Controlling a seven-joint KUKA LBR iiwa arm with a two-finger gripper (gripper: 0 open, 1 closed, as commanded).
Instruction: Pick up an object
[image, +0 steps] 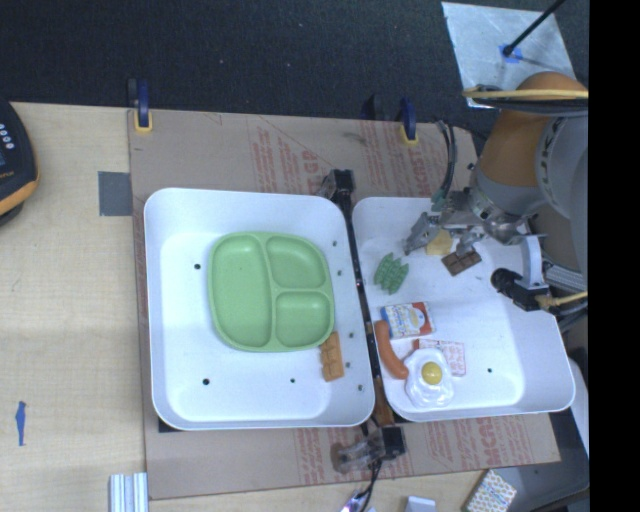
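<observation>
My gripper (443, 232) is low over the back of the right bin (520, 370), reaching in from the right. A small pale yellow piece (438, 243) lies right under it, and a brown piece (462, 262) sits just in front of it. Further forward in that bin lie a green leafy toy (391, 272), a small printed packet (407, 320), an orange sausage (391, 352), a fried egg (430, 378) and a pink packet (452, 352). I cannot see whether the yellow piece is gripped or merely lying beneath the gripper.
The left bin (180, 390) holds a green divided plate (270, 290) and a small orange-brown block (331, 357) near its right wall. A black fitting (520, 290) on the arm hangs over the right bin's right side. Clamps stand at the bins' seam (342, 185).
</observation>
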